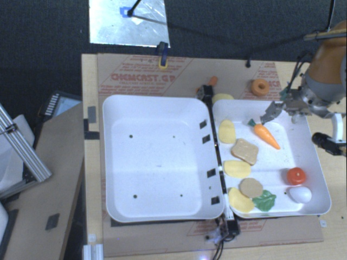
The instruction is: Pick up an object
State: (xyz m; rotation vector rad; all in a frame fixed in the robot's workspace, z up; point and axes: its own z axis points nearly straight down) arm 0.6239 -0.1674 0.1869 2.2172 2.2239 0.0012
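- Nearest the camera is the near edge of the right bin (320, 202), where a green leafy piece (265, 200) sits against a round tan slice (251, 187) and a yellow piece (240, 200).
- Over in that bin's near right corner there's a white egg (300, 194) with a red tomato (296, 175) just behind it, pretty much touching.
- Moving farther back along the bin's left side: a yellow slice (237, 168), then a slice of toast-looking bread (245, 151), then another yellow oval (226, 131).
- An orange carrot (265, 134) lies tilted toward the far middle of the right bin, green end pointing far-left. It's on the bin floor, not lifted.
- As for the gripper (269, 114), it hangs just above the carrot's green end at the far side of the bin. One grey finger is visible, angled down and to the left. Honestly I can't tell if the fingers are spread or pressed together from this angle, and nothing shows between them.
- Arm (325, 69) comes in from the right, orange band above the wrist.
- Left bin (157, 158) is the plain white one beside it.
- Outside the bins on the cardboard at the far side: a small donut (260, 87) and a yellow piece (222, 97) peeking over the far rim.
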